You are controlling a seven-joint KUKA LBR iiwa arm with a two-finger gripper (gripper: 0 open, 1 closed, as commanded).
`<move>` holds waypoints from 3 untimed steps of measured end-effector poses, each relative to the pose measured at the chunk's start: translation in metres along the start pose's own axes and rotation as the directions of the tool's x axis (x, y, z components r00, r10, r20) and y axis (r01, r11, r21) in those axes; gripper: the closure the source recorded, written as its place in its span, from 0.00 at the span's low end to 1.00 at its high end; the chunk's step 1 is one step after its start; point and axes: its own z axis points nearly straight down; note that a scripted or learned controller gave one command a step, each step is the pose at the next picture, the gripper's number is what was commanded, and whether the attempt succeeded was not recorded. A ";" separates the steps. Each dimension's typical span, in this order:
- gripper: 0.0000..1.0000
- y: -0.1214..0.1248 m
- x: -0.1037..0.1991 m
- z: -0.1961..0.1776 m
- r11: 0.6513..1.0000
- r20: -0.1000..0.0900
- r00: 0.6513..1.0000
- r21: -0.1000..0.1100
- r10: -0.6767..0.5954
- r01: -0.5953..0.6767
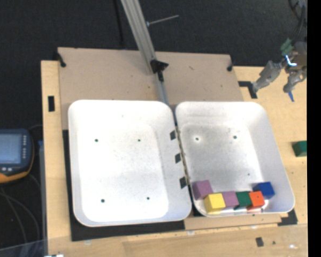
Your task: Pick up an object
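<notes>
No text, label, brand, number or sign can be read anywhere. The small handheld device with a bluish screen, far to the left of the claw and lower in the view, shows only a blur.

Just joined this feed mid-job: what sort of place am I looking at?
Probably a robotics lab pick-and-place bench: two white bins on a wooden bench, coloured blocks in the right bin, and the hand at upper right.

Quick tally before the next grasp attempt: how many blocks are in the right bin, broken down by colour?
Purple blocks: 2
Yellow block: 1
Green block: 1
Orange block: 1
Blue block: 1
Total: 6, clustered along the near wall of the right bin.
</notes>
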 end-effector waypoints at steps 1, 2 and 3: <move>0.00 -0.002 -0.002 0.005 1.000 0.000 1.000 0.010 0.002 -0.002; 0.00 -0.002 -0.002 0.005 1.000 0.000 1.000 0.011 -0.001 0.001; 0.00 -0.002 -0.002 0.005 1.000 -0.001 1.000 0.011 -0.002 0.002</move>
